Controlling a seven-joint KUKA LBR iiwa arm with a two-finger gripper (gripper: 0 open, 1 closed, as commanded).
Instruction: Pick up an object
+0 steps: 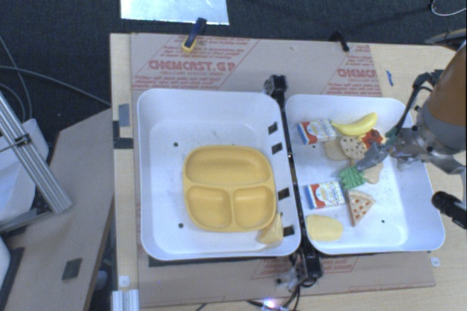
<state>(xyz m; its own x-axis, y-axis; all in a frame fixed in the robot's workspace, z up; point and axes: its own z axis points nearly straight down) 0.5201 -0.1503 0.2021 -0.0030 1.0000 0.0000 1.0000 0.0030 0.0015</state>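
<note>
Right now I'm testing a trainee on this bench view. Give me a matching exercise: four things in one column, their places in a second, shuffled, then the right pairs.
Things:
1. yellow tray
2. banana
3. pizza slice
4. gripper

Places:
A. far end of the right bin
B. over the middle of the right bin
C. left bin
D. near half of the right bin

Pairs: 1-C, 2-A, 3-D, 4-B

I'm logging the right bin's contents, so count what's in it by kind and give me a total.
Cartons: 2
Banana: 1
Pizza slice: 1
Green leafy piece: 1
Yellow oval piece: 1
Cookies or crackers: 3, partly overlapped
Total: 9, roughly
</note>
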